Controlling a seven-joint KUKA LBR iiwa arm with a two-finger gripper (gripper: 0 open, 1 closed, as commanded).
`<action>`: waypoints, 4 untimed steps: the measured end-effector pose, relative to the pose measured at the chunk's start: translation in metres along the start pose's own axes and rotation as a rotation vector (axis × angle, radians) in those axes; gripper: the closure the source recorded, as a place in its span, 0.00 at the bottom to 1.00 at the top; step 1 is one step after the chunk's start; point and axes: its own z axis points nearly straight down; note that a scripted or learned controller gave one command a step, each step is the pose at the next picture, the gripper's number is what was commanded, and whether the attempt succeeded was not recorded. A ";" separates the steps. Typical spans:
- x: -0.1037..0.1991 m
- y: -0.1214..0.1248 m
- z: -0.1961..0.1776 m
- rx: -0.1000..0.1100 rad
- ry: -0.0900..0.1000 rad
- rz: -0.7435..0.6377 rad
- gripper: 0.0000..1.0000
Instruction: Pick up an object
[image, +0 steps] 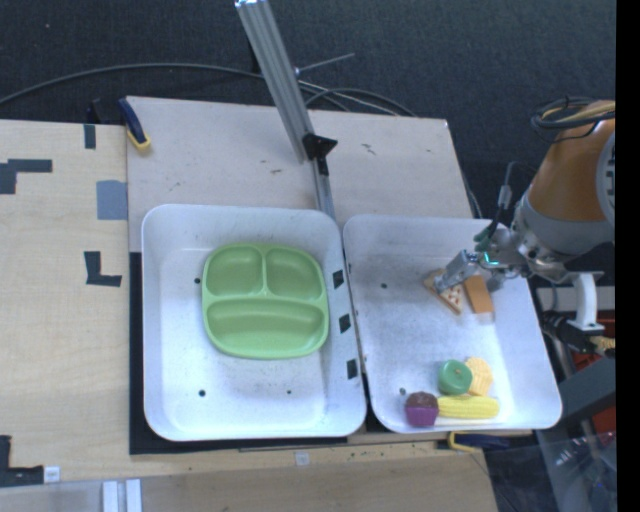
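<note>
My gripper (462, 274) hangs low over the right bin (400, 330), near its upper right part. Its grey fingers point left and down at a tan cracker-like piece (447, 295) and an orange block (479, 297) lying side by side on the bin floor. The fingertips are right above the tan piece. In the bin's front right corner lie a green round piece (455, 376), a yellow corn cob (468, 407), a purple-topped piece (421, 408) and a pale orange piece (481, 375).
The left bin (170, 330) holds a green divided plate (265, 301). A metal pole (285, 90) slants up from the seam between the bins. The grey and orange arm (570, 195) enters from the right.
</note>
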 end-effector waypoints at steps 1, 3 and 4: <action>0.010 0.001 0.059 0.006 0.000 0.001 0.00; 0.011 0.001 0.096 -0.001 -0.001 0.000 1.00; 0.017 0.005 0.034 -0.006 -0.001 0.001 1.00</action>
